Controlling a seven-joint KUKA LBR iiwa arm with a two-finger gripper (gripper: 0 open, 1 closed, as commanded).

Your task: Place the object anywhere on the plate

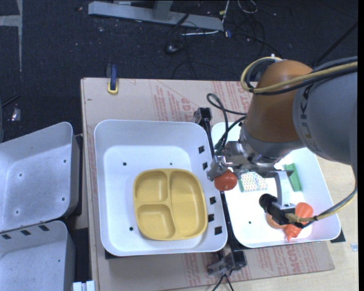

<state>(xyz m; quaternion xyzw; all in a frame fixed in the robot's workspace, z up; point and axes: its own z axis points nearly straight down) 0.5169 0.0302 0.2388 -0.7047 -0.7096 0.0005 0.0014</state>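
The bulky grey-and-orange arm (296,108) hides much of the shallow white right bin (327,227); the pincer's fingers are hidden too.

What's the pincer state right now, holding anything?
Pincer: closed on the red ball, hanging near the wall between the bins, not yet over the yellow plate.

**Surroundings: dark floor, cardboard-topped surface**

The floor (51,45) is dark and speckled with pale flecks. At the far side a grey metal bar (153,14) lies on it, with black cables (187,34) trailing near it. The surface (148,99) is covered in tan cardboard with faded red print. A blue and yellow clamp (113,79) grips its far left edge. Two white trays (34,170) sit off the surface to the left. Lighting is even.
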